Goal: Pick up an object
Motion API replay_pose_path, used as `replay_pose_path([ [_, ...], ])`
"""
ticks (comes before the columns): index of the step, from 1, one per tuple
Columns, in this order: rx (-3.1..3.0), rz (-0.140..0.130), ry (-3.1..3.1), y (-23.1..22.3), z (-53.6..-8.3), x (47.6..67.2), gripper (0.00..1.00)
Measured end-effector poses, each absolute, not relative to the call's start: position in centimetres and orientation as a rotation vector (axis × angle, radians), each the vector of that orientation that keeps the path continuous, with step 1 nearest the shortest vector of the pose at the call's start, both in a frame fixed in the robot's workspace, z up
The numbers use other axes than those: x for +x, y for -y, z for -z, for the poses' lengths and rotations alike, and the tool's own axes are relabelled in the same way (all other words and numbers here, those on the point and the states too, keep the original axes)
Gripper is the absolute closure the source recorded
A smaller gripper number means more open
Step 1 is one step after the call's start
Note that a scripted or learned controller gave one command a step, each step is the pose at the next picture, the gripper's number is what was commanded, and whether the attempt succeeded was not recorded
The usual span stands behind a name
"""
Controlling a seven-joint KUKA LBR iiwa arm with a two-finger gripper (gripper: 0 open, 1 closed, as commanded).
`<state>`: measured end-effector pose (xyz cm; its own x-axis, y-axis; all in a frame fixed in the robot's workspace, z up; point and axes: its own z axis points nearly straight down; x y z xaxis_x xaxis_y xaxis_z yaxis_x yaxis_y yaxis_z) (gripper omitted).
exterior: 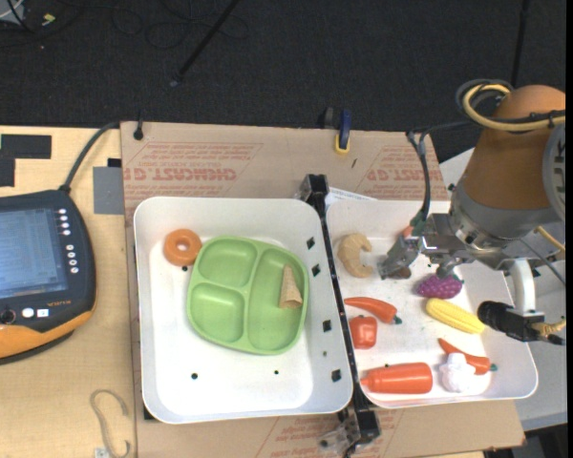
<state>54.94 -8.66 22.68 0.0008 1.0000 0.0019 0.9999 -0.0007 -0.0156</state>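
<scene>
In the left bin (158, 351) an orange doughnut (182, 246) lies at the far left beside a green divided plate (231, 313), with a tan cone (290, 286) in the plate's right compartment. In the right bin (520, 375) a beige croissant (355, 254) sits at the far left, a red chilli (372, 306) and a small red pepper (363, 331) nearer, and an orange sausage-like piece (397, 378) at the near edge. The gripper (398, 260) hangs just right of the croissant with nothing seen between its fingers; how far they are parted I cannot tell. Right of it lie purple grapes (440, 284) and a yellow corn cob (455, 316). The croissant looks the likeliest target: centre over its thick middle, straddle it across the narrow way, then descend fully before closing.
</scene>
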Motion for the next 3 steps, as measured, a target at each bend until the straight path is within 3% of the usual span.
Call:
replay_pose_path([
  [1,-2.217,-0.003,2.220,8.7,-23.3,55.2,0.00],
  [3,-2.216,-0.007,2.217,8.1,-12.4,55.7,0.00],
])
